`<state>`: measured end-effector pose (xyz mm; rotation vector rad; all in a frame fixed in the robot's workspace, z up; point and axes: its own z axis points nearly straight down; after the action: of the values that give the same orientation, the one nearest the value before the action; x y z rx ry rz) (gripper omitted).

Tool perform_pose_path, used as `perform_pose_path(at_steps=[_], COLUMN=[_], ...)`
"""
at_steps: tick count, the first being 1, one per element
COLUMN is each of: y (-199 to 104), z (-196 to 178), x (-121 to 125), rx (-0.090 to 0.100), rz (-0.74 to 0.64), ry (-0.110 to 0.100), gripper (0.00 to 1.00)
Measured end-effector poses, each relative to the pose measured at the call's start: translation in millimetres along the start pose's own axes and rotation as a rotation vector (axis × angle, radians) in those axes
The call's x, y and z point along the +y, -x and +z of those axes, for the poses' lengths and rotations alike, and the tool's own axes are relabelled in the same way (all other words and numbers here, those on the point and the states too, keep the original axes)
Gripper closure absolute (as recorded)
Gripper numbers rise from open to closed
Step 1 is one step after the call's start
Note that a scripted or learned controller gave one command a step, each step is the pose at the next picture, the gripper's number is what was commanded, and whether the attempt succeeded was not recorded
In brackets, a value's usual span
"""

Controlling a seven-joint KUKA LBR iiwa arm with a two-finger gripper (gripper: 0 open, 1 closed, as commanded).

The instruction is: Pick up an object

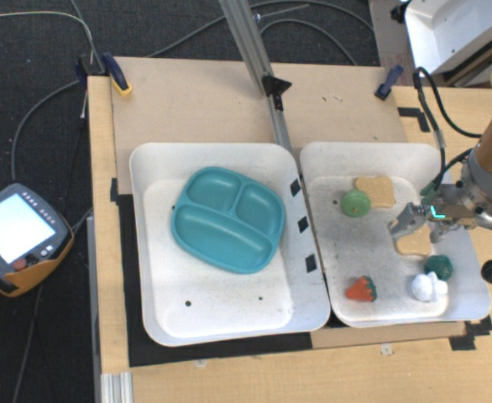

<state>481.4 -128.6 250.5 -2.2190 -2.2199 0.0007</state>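
The right bin [338, 300] holds several small items: a green ball [355, 203], a tan bread slice [375, 191], a tan flat piece [413, 244], a dark green item [437, 266], a white object [425, 288] and a red strawberry [361, 289]. My gripper [421, 225] hangs over the right side of this bin, just above the tan flat piece. It is open, with one finger [403, 222] to the left and the other to the right. Nothing sits between them. The wrist hides part of the tan piece.
In the left bin [158, 309] lies a teal divided plate [227, 218]. A metal pole [254, 49] slants down to the gap between the bins. Off the bench at left sits a handheld pendant [15, 238]. Cables run along the right bench edge.
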Motion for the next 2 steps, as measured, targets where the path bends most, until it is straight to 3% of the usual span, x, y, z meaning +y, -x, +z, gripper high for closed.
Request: perform_pose_path(at_steps=[1,2], y=[0,-6], z=[0,44], x=[0,4], rx=[0.000,0.001], rz=[0.000,0.000], ry=[0.001,-0.004], gripper=[0.00,0.00])
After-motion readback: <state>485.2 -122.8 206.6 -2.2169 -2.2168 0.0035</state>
